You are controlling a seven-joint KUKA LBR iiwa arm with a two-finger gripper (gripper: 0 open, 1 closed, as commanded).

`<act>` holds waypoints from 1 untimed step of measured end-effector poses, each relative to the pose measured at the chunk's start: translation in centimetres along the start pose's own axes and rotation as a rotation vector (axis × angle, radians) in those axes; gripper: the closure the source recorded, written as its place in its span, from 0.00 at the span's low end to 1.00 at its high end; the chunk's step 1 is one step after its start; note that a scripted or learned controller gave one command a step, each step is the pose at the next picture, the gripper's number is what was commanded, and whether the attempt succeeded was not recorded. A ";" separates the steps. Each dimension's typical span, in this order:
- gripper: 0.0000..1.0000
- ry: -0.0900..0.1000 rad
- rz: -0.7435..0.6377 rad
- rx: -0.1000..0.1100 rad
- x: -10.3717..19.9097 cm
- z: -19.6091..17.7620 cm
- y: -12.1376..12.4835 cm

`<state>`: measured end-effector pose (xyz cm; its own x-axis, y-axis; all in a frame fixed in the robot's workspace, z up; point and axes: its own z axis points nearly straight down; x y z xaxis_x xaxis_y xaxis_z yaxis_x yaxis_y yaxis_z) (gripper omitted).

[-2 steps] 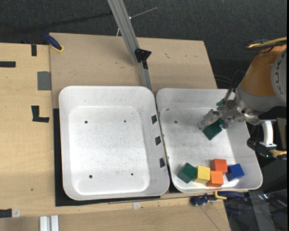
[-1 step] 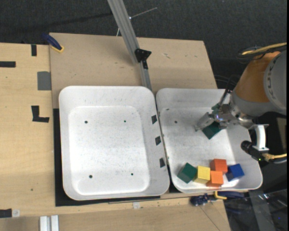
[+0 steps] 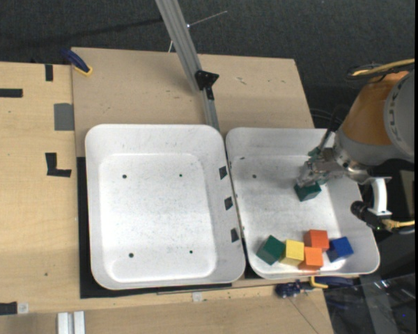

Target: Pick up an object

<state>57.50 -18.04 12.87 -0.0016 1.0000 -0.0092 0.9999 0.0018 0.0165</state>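
Near edge: at six o'clock, closest to us, we saw a small blue clamp (image 3: 290,290) lying on the bench (image 3: 28,207) just below the right bin's front rim.
Block cluster: we counted five blocks bunched at the right bin's front, from left a dark green block (image 3: 269,249), a yellow block (image 3: 293,250), an orange block (image 3: 312,257), a second orange block (image 3: 318,239) behind it, and a blue block (image 3: 341,247) at the far right.
Cluster contact: the green, yellow and front orange blocks sat touching in a row; the blue one lay just beside the orange pair.
Right bin: the right bin (image 3: 265,152) sat at about four o'clock in our view, its left rim touching the left bin.
Left bin: the left bin (image 3: 153,200) filled the centre, white and speckled, with four dark dots on its floor.
Arm: the grey arm with its orange band (image 3: 369,113) reached in from three o'clock over the right bin's back right.
Gripper: the gripper (image 3: 311,184) pointed down and to nine o'clock, and we saw its tips closed against the top of a small teal block.
Teal block: the teal block (image 3: 308,192) sat at the fingertips, tilted, over the right bin's middle, well apart from the cluster; we could not tell whether it was lifted or resting on the floor.
Pole: a grey metal pole (image 3: 177,26) ran from twelve o'clock down to the seam between the bins.
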 end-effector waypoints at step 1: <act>1.00 0.008 0.001 0.013 -0.8 -4.6 -0.2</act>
<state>57.25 -18.77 17.50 -0.0003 1.0000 -0.0013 1.0000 0.0003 0.0030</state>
